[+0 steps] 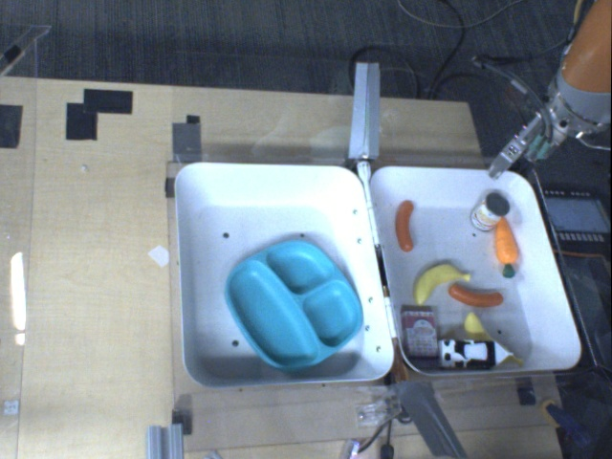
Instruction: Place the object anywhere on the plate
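The worktop (86, 285) is pale tan wood, with flat black angular patches at the upper left of the frame. Above it runs a band of dark grey floor (239, 17). Both bins are white: the left bin (206, 256) carries a turquoise-blue divided plate (293, 302), while the right bin (545, 295) holds a reddish-orange sausage (405, 226), a second one (475, 296) of the same hue, a yellow banana (438, 280), an orange carrot (506, 245) tipped dark green, a small jar (491, 208) with a dark lid, a dark red patterned packet (418, 329) and a black-and-white blotched toy (467, 354). At the upper right, the arm (588, 60) is grey with an orange band.
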Available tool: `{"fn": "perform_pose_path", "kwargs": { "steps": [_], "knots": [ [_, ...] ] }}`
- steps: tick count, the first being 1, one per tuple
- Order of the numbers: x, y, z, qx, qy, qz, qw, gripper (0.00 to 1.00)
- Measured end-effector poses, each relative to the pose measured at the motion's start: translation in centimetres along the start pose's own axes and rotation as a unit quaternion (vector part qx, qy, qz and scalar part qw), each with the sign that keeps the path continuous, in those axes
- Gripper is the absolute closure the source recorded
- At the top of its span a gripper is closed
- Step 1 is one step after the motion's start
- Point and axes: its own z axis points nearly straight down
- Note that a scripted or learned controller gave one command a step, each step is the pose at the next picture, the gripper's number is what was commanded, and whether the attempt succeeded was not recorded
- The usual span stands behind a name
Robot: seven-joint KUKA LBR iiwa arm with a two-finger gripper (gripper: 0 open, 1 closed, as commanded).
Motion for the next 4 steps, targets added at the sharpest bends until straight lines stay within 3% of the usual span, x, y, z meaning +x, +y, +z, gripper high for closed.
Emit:
{"fn": "perform_pose_path", "kwargs": {
  "steps": [1, 2, 3, 4],
  "knots": [
    [0.9, -2.8, -9.4, 0.0, -0.001, -0.112, 0.9937, 1.0],
    [1.8, -4.5, -11.5, 0.0, 0.0, -0.015, 0.9999, 1.0],
    [1.7, -0.8, -9.5, 0.001, 0.001, 0.04, 0.9992, 1.0],
    [0.7, -4.1, -10.0, 0.0, 0.0, -0.138, 0.9904, 1.0]
  ]
}}
